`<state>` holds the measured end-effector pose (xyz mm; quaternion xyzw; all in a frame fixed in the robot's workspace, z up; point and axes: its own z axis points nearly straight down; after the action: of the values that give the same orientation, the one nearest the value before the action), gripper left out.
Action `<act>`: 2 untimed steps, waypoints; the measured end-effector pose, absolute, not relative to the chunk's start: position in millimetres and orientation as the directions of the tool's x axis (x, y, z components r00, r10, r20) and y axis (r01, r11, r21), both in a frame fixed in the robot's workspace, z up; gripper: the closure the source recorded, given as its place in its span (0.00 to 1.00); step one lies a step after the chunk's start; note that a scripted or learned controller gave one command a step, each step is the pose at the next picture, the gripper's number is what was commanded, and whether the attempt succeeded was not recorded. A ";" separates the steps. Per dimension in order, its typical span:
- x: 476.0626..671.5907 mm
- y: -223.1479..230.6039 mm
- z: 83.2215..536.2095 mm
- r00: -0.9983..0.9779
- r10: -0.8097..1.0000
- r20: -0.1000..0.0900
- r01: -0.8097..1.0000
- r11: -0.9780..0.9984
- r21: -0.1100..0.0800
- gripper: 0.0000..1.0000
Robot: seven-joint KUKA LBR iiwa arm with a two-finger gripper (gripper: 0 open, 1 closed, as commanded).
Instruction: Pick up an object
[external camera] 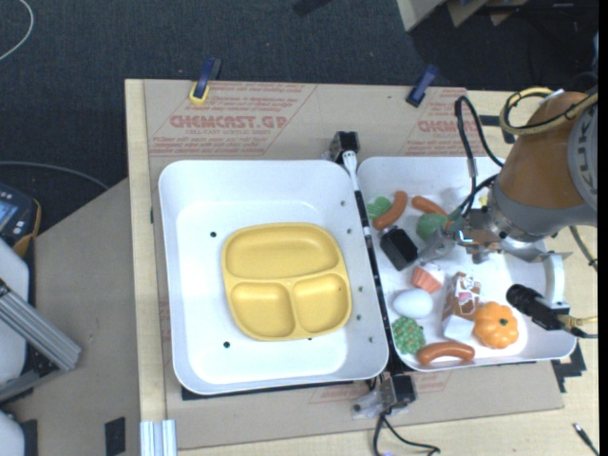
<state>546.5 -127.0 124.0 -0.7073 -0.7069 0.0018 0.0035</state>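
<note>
Fingers: can't tell their state, hidden under wrist
Gripper (463, 236): low in right bin (532, 351), among toy food
Left bin (190, 255): yellow tray (285, 280)

My orange wrist band (538, 164) looks like smooth, slightly glossy plastic. The yellow three-compartment tray (283, 279) is matt moulded plastic. Both shallow white bins (190, 255) read as smooth plastic with a soft sheen. The small white egg (412, 303) and orange pumpkin toy (496, 326) look glossy plastic. The tan bench board (285, 112) looks matt, paper-faced, with red print.
</note>
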 end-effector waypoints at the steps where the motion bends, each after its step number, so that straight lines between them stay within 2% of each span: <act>1: 545.4 -126.2 81.9 0.001 1.000 0.002 1.000 -0.001 -0.006 0.00; 2: 546.9 -126.8 95.2 0.002 1.000 0.000 1.000 -0.002 0.001 1.00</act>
<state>546.9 -126.8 95.2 -0.7078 -0.7064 -0.0003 -0.0001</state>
